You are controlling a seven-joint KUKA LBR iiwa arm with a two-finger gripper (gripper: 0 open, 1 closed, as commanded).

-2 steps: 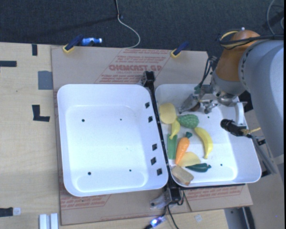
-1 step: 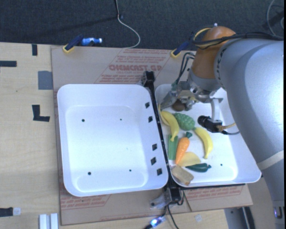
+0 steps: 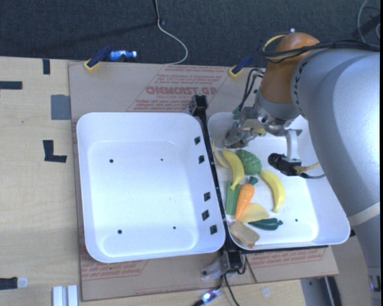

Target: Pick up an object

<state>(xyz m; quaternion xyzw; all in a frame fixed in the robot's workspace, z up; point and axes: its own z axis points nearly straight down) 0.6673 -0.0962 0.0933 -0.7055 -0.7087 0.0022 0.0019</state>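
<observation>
Noted the table (image 3: 25,171) carrying two bins side by side on a cardboard sheet, presumably to keep them from sliding. Saw the left bin (image 3: 89,132) with a few dark marks on its floor; judged it the likely drop place, though the task asked for no more than a lift.

Found all the pickable things in the right bin (image 3: 319,228), crowded against its left wall: a tan piece (image 3: 244,234) at the near corner, a carrot (image 3: 244,199) lying aslant above it, a banana (image 3: 235,166) touching a green piece (image 3: 249,161), a dark green pepper (image 3: 266,223), and a second banana (image 3: 274,189) a little apart to the right. Judged the crowding awkward, with little room to close on one thing alone.

Placed the end effector (image 3: 242,134) low at the bin's far left, just beside the first banana's upper end, hence probably aimed at that banana or the green piece. Could not tell whether spread or pressed together, nor whether anything was pinched; treated the pick as not yet done.

Saw the arm (image 3: 345,107) bent over the bin from the right, wrist turned downward for a top-down approach.
</observation>
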